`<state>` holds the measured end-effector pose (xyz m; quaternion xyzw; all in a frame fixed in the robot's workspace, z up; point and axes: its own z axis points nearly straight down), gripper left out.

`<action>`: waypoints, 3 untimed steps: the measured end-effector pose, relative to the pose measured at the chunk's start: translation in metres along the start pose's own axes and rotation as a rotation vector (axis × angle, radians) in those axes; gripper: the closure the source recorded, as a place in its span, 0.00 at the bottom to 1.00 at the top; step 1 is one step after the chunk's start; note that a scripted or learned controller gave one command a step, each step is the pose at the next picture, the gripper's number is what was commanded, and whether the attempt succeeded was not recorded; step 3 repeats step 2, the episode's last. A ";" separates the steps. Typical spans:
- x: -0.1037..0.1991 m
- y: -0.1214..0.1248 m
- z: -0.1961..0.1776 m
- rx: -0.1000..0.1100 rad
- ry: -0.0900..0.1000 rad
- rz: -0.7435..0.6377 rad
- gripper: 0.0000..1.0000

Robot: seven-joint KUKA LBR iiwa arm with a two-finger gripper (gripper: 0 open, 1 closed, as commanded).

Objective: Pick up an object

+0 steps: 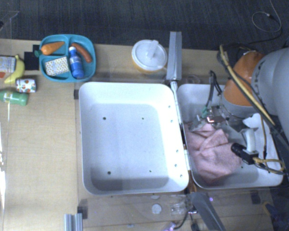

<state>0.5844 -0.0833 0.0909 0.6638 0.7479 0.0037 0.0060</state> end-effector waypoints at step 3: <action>-0.004 0.077 -0.099 0.008 0.003 -0.182 1.00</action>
